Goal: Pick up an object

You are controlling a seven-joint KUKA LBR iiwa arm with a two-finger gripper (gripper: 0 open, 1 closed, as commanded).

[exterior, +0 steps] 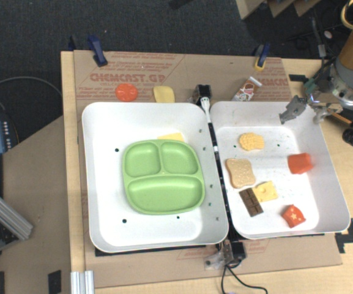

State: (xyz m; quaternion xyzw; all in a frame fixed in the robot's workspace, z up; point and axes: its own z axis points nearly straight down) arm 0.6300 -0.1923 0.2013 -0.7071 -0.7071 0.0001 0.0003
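While the arm (347, 72) reaches in from the right at the upper corner of the right bin (323, 182), its gripper (300, 107) hangs over the bin's far right rim with fingers spread apart and nothing between them; it touches no object. The arm's grey wrist sits just right of the gripper, angled down toward the bin. The right bin holds a round yellow cookie (251, 142), a slice of toast (241, 172), a brown chocolate bar (250, 201), a yellow cheese piece (265, 192), an orange-red block (300, 163) and a red piece with a pale mark (293, 215). The left bin (103, 139) holds a green divided plate (163, 177). The cardboard sheet (133, 72) beneath reads "CHEMCAST GP" in red.
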